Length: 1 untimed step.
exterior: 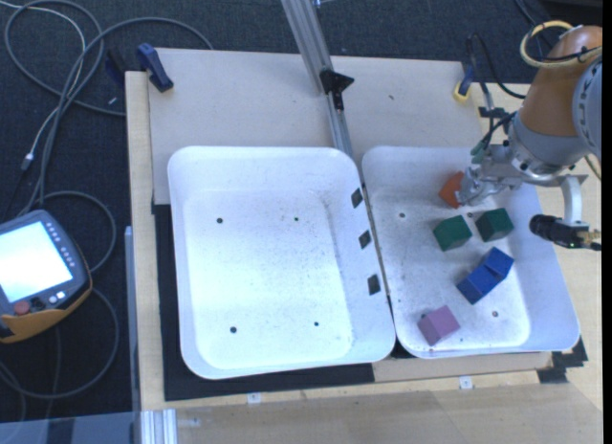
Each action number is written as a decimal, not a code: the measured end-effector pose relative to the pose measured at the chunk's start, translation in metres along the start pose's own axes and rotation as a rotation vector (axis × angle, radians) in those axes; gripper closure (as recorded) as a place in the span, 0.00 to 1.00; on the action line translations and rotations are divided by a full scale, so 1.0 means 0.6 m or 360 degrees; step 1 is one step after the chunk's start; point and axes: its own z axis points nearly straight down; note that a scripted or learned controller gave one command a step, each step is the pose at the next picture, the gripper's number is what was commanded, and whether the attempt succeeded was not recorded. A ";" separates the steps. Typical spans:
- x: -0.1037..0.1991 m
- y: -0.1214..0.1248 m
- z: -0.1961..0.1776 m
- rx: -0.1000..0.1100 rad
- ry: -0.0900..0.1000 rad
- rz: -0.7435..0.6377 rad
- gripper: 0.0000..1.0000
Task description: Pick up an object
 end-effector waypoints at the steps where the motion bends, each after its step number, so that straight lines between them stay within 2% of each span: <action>1: 0.000 0.000 0.001 0.0002 0.0000 -0.0001 0.00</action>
